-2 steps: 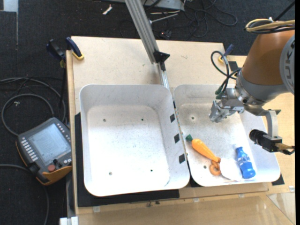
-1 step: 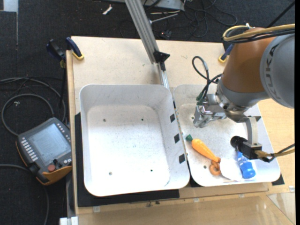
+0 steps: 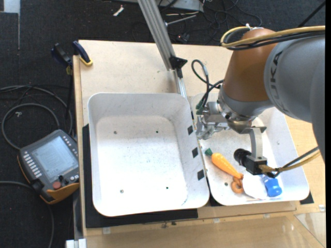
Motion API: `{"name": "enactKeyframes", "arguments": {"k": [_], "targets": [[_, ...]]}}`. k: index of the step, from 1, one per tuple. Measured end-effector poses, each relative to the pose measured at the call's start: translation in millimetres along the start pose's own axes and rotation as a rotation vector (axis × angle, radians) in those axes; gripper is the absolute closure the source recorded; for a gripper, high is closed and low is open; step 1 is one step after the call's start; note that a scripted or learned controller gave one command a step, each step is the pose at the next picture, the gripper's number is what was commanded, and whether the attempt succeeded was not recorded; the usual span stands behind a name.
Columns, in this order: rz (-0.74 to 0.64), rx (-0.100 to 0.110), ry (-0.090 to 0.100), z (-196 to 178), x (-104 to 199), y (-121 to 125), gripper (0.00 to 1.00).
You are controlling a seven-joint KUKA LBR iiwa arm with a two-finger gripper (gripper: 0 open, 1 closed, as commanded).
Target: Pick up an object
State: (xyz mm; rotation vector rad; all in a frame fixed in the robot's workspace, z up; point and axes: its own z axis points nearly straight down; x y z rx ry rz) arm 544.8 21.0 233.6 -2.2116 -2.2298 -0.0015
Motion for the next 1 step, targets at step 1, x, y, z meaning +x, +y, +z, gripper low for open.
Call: {"name": "enactKeyframes", "arguments": {"k": [1], "targets": [[0.0,0.002,0.0,3.5,44.0,-5.8,1.0]]}}
